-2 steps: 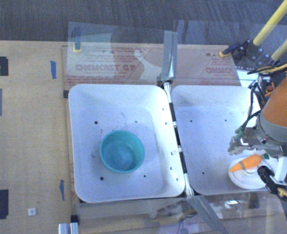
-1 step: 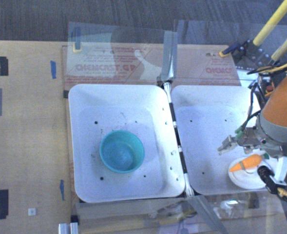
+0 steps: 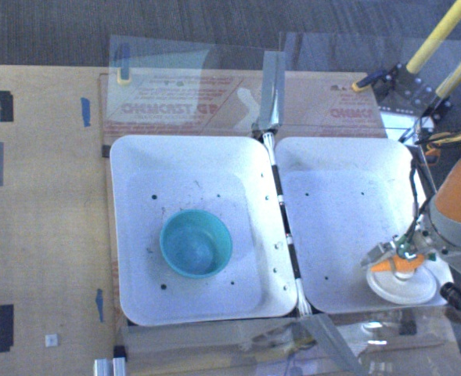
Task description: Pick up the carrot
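Teal bowl (image 3: 196,244); white bins (image 3: 136,163); orange carrot (image 3: 398,265) on white plate (image 3: 402,287); tan bench (image 3: 42,233).

One fixed camera looks down on my worktop (image 3: 42,210) at a slant; both bins seem fully framed.

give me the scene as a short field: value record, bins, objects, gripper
left bin: holds a teal bowl, upright, near the front
right bin: holds a white plate at its front right corner
carrot: small orange piece on the plate's rear part
gripper: right over the carrot, at the plate
arm: enters from the right, orange band above the wrist
grasp: not confirmed from this view
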Robot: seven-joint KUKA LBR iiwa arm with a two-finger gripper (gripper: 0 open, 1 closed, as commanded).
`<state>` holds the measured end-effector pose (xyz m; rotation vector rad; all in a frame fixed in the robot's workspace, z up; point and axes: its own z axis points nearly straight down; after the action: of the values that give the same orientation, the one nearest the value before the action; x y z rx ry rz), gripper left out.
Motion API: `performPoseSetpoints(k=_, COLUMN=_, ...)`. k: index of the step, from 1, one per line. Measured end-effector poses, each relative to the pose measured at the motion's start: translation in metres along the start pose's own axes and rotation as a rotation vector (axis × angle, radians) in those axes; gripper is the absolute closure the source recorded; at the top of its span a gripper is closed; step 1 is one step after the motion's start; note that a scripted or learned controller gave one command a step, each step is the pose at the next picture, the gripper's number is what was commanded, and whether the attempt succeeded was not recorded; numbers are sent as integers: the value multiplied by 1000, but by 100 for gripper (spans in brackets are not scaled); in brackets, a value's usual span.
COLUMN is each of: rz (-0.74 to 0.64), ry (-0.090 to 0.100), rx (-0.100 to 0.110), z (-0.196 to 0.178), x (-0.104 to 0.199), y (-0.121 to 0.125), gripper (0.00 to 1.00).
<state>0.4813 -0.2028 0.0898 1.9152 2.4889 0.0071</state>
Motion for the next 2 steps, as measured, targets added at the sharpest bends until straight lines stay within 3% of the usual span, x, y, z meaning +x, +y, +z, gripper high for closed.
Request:
performPoseSetpoints(k=1, rz=2, ry=0, rx=-6, z=-11, x=0, y=2, gripper=100)
performPoseSetpoints(k=2, rz=3, ry=-1, rx=-7, z=-11, x=-1, y=2, gripper=0)
